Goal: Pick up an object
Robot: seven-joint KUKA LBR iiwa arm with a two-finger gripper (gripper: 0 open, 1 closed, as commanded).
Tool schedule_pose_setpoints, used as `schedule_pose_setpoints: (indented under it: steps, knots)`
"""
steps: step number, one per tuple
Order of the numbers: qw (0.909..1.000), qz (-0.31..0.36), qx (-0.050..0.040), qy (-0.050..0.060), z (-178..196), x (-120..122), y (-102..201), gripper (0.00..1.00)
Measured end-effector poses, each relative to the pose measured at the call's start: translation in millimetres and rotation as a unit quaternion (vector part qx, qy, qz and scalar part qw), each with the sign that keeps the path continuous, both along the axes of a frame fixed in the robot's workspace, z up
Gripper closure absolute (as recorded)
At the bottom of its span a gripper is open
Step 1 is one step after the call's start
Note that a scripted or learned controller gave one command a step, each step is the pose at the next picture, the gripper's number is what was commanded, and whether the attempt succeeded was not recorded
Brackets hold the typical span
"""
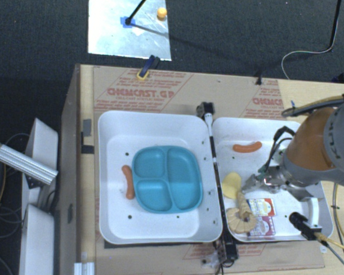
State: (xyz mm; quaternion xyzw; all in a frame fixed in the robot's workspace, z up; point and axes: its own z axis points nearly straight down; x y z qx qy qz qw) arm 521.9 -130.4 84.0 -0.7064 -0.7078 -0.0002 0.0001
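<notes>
Camera view, lower right: a flat printed packet [261,209] lies in the right bin [274,127], probably light and slippery, best pinched at an edge. Just above-left hangs the gripper [255,182]; whether it grips anything, I cannot tell.

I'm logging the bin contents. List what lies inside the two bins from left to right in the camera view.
Sausage in the left bin → blue divided plate → yellow piece → sausage in the right bin → gripper. The cookie and packet near the front overlap in order, so I leave them out.
</notes>
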Motion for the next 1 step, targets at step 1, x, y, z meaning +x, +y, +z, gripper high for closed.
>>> schedule_pose_setpoints:
  steps: [1]
  knots:
    - [1.0000, 0.001, 0.0015, 0.000, 1.1, 42.1, -47.3, 0.00]
